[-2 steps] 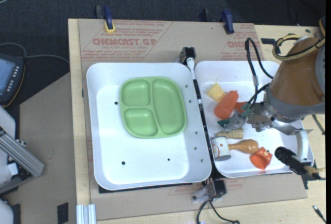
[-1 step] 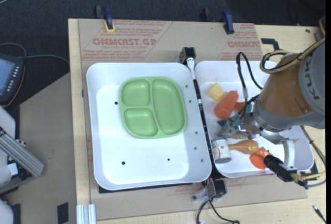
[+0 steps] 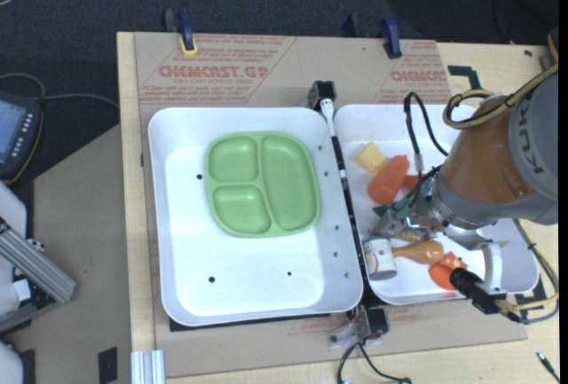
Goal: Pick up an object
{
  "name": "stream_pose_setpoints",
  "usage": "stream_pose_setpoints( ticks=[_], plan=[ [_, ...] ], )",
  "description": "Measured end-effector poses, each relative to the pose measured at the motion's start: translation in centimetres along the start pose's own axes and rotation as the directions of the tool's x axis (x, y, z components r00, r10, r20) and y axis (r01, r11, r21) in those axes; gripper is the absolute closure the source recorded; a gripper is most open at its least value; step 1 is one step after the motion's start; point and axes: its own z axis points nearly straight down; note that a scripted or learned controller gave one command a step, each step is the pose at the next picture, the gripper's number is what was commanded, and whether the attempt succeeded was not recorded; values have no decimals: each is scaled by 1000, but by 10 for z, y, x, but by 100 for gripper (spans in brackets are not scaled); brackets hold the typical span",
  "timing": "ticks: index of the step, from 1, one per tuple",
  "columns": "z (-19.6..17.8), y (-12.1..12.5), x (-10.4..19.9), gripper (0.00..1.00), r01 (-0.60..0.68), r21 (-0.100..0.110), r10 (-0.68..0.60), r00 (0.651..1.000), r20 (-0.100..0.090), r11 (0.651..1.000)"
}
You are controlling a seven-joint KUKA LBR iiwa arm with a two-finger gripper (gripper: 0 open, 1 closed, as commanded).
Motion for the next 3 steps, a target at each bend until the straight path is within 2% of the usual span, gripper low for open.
stream_pose_setpoints(
  ticks=[1, 3],
  plan=[
    [-11, 1, 0, 100, -1, -4, 1, 1000, 1, 1000],
    [-108, -7, -7, 100, 1, -11, -1, 1000, 4, 1000]
  ],
)
